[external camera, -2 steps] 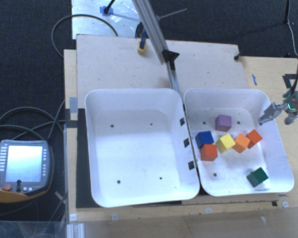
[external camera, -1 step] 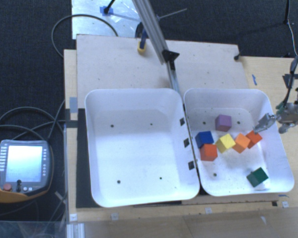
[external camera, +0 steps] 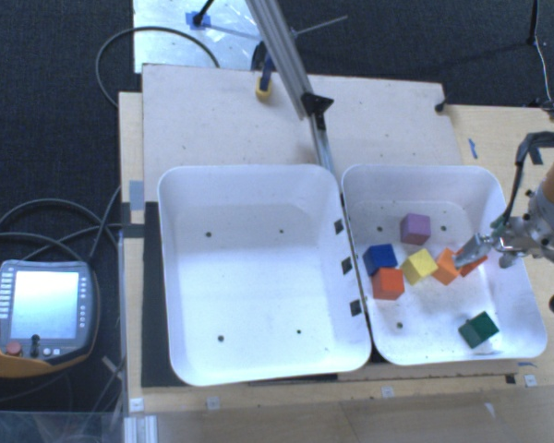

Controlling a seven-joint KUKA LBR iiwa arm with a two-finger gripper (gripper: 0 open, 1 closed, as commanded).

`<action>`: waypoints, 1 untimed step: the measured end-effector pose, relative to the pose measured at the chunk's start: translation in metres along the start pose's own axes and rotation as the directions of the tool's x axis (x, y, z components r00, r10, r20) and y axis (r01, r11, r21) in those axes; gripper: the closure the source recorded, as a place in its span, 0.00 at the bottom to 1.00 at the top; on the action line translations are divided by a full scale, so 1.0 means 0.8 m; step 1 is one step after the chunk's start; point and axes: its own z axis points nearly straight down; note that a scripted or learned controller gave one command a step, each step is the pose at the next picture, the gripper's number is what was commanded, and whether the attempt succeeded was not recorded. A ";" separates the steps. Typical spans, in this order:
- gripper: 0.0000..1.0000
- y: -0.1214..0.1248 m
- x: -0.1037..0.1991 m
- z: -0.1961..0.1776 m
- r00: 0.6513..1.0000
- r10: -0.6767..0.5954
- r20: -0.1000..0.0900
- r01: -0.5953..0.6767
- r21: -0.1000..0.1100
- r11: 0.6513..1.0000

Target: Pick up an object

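The metal two-finger gripper reaches in from the right, low inside the right-hand shallow white plastic bin. Its tips sit at a small orange block, which seems to lie between the fingers w/ a reddish edge showing just beyond them. The view is too blurred here to tell if the fingers are spread or pressed onto it, so grip is uncertain.

The orange block touches or nearly touches a small yellow cube to its left. Next left is a blue cube, w/ a red-orange cube just in front of it. A purple cube sits behind the cluster, slightly apart. A dark green cube lies well apart near the bin's front right corner. The left-hand white bin sits beside it on the pale wooden tabletop.

The orange block looks roughly cube-like, turned diagonal to the bin walls; no clear long axis can be made out.

To do this step well, probably: centre the fingers on two flat opposite faces, not corners, close fully before lifting, and rise straight up so the yellow neighbour isn't dragged along.
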 end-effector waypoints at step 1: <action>0.00 -0.007 0.001 0.076 1.000 0.000 0.000 0.000 0.000 1.000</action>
